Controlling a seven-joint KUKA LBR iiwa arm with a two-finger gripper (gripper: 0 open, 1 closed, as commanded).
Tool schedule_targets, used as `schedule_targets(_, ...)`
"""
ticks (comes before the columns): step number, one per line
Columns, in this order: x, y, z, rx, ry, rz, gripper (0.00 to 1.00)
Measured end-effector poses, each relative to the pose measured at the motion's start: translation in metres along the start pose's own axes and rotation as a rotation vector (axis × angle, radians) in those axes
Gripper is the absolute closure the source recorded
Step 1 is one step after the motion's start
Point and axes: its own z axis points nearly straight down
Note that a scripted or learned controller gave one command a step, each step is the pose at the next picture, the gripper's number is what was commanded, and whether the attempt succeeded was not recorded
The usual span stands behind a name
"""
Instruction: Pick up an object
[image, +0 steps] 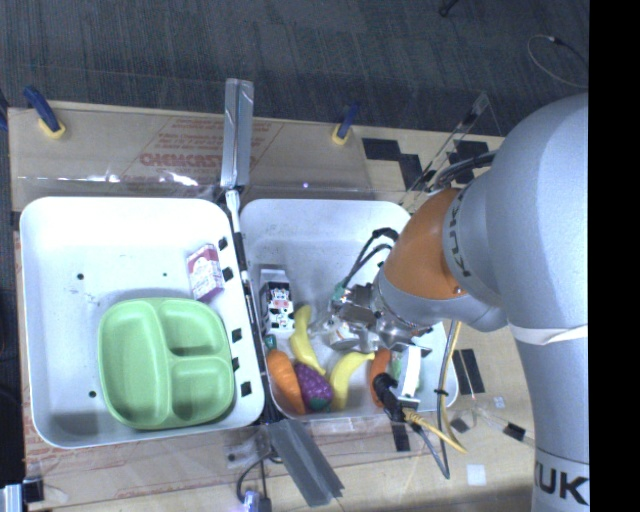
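Banana (345, 377) in right bin (300, 215) | tool (352, 335) low over it, finger state cannot be told | step: approach; next: close on fruit, lift

There's the arm (535, 230), big smooth pale-grey rounded casings, with dark "KUKA" lettering partly showing on the casing near the wrist and again at the lower right. A glossy orange band (425, 255) rings it just above the wrist, and a black cable (365, 255) loops beside it. Below that sits a cluttered metallic grey wrist block (360, 322).
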Motion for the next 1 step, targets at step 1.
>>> schedule_targets(1,-0.0055,-0.0256,-0.09,-0.002,0.001,0.055,0.0)
